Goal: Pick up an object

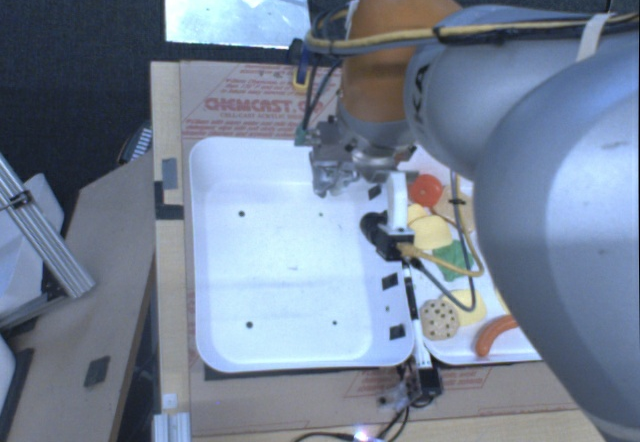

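Camera view shows the gripper (330,180) hanging over the left bin (215,230), toward its 1 o'clock corner — whether it is open or closed, I cannot tell. Toy foods — a tomato (427,189), a cookie (439,318), a sausage (492,334) — lie in the right bin (500,352), at the gripper's 4 o'clock.

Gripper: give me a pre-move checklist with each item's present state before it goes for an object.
1. Gripper location: over the left bin, near its far right corner. Ok.
2. Object under the gripper: bare white floor there. Not ok.
3. Targets available: tomato, cookie, sausage and a yellow piece lie in the right bin. Ok.
4. Load between fingers: cannot tell.
5. Right bin visibility: largely covered by the arm. Not ok.
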You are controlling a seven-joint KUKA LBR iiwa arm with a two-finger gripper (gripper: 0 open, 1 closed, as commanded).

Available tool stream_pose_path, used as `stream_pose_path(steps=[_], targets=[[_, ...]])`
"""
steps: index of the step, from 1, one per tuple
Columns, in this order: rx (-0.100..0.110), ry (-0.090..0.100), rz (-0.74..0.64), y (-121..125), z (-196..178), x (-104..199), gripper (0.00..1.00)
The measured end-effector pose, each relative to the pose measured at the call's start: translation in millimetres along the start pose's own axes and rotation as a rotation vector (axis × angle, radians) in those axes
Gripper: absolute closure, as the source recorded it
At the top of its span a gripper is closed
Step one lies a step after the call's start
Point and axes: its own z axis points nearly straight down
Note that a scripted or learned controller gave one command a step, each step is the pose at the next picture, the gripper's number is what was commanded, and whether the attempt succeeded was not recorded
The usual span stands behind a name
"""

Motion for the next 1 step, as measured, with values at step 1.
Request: stream_pose_path(steps=[1], targets=[[-0.012, 0.003, -0.008, 71.7, 1.5, 45.9, 1.00]])
